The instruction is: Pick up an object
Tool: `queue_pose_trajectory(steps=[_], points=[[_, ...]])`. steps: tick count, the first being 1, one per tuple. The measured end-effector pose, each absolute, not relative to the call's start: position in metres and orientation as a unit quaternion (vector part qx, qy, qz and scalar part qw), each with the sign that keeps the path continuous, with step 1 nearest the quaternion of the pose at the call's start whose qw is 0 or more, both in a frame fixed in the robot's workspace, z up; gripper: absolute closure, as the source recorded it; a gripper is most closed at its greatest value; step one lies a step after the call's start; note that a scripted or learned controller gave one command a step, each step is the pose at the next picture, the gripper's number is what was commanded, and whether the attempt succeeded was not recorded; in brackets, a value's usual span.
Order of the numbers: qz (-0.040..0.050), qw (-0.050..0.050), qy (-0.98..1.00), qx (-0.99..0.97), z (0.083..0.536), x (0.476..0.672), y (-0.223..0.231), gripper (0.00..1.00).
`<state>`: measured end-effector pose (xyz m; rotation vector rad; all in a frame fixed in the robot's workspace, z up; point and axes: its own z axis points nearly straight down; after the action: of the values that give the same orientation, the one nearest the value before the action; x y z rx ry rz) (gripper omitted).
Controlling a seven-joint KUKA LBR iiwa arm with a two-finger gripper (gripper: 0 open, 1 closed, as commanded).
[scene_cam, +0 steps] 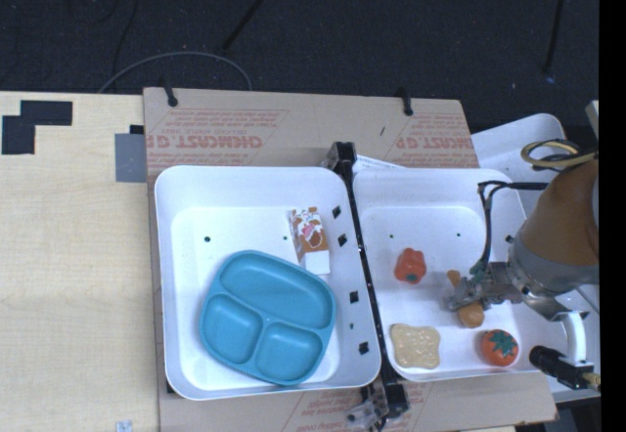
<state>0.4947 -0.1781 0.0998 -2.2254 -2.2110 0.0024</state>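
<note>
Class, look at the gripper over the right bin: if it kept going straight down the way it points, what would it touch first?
Probably the small brown piece just below the gripper, which points down into the right bin. Depth is hard to judge from this slanted view, so it could land on the bin floor beside it.

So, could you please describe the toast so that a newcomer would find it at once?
Look in the right-hand white bin, along its near wall. The flat, pale beige slice of toy toast lies there, left of the round red tomato; it alone is flat and squarish.

The left bin (186,225) holds a divided tray (266,317) and, upper right of it, a small packet (309,233); the right bin (430,200) holds four small items.
</note>
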Motion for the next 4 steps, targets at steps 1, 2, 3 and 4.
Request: queue_pose_trajectory(steps=[1,2,3,4], points=[[-0.0001,0.000,-0.705,-0.709,0.146,0.492,-0.187,1.00],[-0.0006,-0.001,-0.708,-0.706,0.195,0.500,-0.180,1.00],[-0.0005,-0.001,-0.708,-0.706,0.243,0.505,-0.172,1.00],[0.0005,0.003,-0.709,-0.706,0.230,0.520,-0.123,1.00]])
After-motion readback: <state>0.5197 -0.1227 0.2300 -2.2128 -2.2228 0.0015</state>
